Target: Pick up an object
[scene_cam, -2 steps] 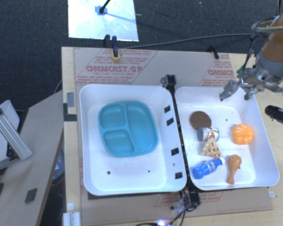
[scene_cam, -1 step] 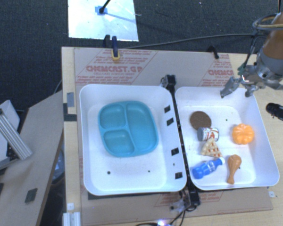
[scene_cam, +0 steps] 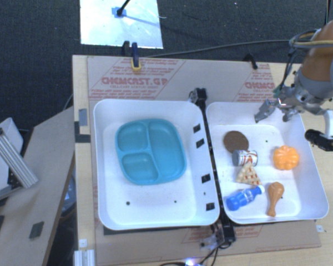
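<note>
- two-finger grey gripper (scene_cam: 277, 111) spread open, nothing between fingers, above right white bin's (scene_cam: 313, 173) far rim;
- round orange plastic pumpkin (scene_cam: 286, 157) below (apart)

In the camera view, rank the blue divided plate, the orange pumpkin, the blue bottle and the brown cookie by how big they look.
1. blue divided plate, by far
2. blue bottle, the longest of the small items
3. orange pumpkin and brown cookie, which look too alike to rank
</note>
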`<state>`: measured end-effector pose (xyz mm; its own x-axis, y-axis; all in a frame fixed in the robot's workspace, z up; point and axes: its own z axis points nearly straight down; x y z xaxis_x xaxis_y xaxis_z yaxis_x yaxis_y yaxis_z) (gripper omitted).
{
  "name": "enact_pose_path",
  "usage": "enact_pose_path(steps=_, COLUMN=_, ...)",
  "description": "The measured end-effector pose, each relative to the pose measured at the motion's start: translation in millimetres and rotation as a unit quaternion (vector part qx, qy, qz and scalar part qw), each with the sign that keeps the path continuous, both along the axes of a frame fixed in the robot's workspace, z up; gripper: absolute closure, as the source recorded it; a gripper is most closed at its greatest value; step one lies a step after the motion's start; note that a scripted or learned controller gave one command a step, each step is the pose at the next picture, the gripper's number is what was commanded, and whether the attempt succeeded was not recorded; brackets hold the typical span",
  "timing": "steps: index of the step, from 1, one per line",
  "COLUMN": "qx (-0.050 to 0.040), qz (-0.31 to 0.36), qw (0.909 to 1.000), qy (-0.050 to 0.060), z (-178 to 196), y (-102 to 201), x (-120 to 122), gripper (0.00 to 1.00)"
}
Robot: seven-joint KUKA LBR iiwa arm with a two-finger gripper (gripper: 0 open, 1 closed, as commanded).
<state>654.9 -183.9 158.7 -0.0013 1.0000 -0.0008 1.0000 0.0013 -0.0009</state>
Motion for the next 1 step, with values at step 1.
enact_pose_path(steps=1, qx=0.0004, qz=0.003, qw=1.0, qy=0.0, z=-57.3, y=6.9, x=6.6, gripper=0.0)
